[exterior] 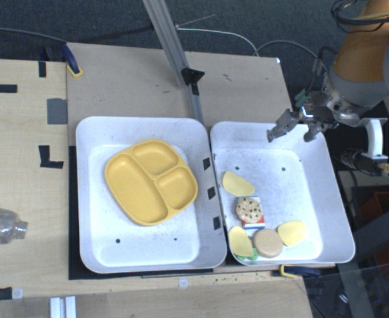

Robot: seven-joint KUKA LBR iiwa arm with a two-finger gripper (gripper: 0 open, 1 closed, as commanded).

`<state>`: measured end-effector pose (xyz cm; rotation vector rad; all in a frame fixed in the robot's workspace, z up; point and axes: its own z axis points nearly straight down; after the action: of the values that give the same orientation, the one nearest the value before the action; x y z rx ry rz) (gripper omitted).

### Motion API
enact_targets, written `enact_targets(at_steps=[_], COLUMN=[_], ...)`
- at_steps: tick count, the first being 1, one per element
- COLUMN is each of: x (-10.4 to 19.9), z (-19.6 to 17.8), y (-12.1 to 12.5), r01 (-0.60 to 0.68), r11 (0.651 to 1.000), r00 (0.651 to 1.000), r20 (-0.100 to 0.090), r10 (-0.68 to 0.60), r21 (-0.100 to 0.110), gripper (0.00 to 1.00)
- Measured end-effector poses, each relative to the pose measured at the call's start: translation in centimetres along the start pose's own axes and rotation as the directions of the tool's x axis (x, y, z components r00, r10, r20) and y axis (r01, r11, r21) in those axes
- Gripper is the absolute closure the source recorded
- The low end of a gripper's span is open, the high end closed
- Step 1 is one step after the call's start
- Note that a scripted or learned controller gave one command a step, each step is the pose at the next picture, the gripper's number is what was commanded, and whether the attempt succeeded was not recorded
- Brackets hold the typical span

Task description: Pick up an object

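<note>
The right bin (300,171) holds several small food pieces near its front: a yellow chip-like piece (237,184), a speckled cookie (248,209) on a small red-and-white item, a tan round disc (268,243), a yellow-green piece (241,241) and a yellow lump (292,232). My gripper (293,130) hangs over the back edge of the right bin, well behind those pieces. Its two dark fingers (277,132) stand spread apart with nothing between them.
A yellow divided plate (151,181) lies in the left bin (95,177). A metal pole (171,38) slants down to the bins' back junction. A clear plastic bottle (0,224) lies on the bench at far left. Cables run along the back.
</note>
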<state>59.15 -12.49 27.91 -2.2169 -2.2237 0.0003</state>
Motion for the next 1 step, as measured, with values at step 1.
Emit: enact_targets(at_steps=[1], x=[-5.83], z=[6.25], y=[-5.21], r01=[-0.010], r11=[1.000], r00=[1.000], r20=[0.002], r10=[0.010], r21=[0.009], gripper=[0.00])
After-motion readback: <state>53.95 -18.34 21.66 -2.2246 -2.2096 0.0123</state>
